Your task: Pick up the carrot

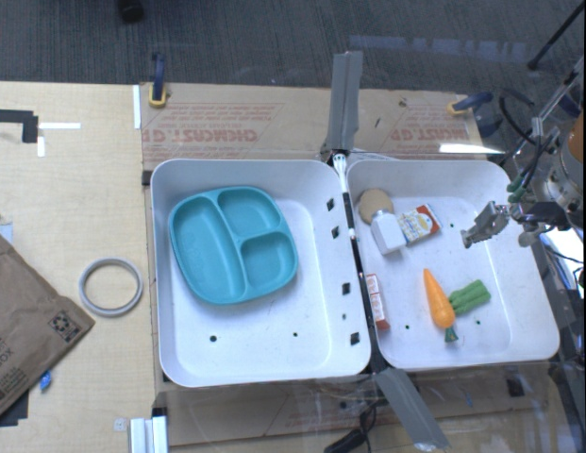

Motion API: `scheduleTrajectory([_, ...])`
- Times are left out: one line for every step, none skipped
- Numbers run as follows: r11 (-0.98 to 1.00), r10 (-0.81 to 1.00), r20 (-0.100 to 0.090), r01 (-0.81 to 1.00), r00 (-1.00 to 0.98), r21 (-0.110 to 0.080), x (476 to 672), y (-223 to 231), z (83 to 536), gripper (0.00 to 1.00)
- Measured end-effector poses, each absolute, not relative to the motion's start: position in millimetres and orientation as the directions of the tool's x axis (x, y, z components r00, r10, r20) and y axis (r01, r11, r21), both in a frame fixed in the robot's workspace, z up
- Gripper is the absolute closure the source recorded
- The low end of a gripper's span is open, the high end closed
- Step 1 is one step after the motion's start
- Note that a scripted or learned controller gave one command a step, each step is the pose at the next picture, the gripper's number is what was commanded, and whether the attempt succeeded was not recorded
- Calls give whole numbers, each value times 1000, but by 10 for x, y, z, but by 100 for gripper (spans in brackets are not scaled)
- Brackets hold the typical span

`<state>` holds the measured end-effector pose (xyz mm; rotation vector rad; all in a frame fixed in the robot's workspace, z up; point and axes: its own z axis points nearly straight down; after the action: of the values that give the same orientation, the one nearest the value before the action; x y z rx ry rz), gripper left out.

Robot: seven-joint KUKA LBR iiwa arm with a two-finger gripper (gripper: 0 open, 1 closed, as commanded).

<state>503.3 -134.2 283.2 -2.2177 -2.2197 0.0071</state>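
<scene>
While lying flat in right bin (519, 343): carrot (437, 297), orange, green-topped; gripper (485, 225) above it, spread, holding nothing.

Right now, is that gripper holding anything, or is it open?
Gripper: over the right bin, holding nothing; open or closed cannot be told. The carrot lies in that bin.

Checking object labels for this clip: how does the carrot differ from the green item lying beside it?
The carrot is orange, long and tapered; the green item is shorter and blockier. The carrot runs nearly straight up and down the view, while the green item lies slanted. Both rest on the floor of the right bin, close together, apart from the gripper.
</scene>
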Motion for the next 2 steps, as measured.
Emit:
scheduleTrajectory([104,995,2,995,-104,-6,4807,-1434,1612,0])
scheduleTrajectory([-204,979,0,979,204,-6,4765,-1266,888,0])
